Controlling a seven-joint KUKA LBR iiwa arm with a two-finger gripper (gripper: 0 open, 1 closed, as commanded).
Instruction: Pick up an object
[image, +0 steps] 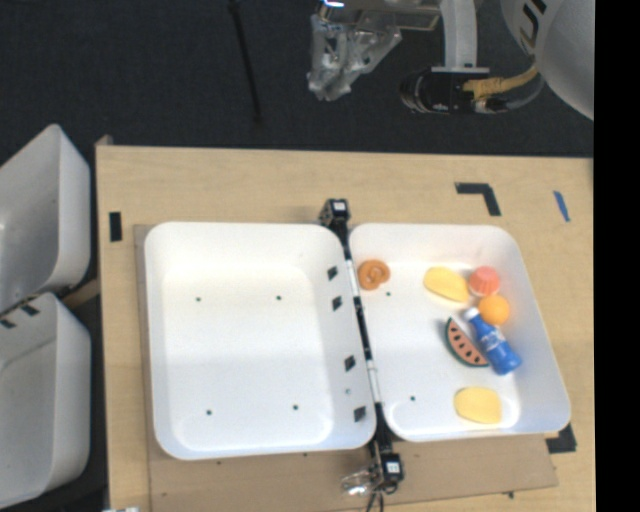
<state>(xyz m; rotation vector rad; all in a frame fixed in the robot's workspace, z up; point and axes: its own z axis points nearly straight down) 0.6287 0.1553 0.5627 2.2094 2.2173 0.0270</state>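
the metallic two-finger gripper (335, 62) is being held high above the far edge of the bench, well apart from both bins, and nothing is being carried by it; whether it is spread cannot be told. in the right white bin (400, 400) are being kept an orange disc (373, 275), two yellow pieces (446, 284) (478, 404), a pink ball (485, 280), an orange ball (493, 309), a watermelon slice (464, 343) and a blue bottle (493, 343). the left white bin (240, 340) is being shown just beside it.

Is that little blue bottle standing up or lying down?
Lying down. The blue bottle rests on its side in the right bin, white cap toward the orange ball, across the watermelon slice.
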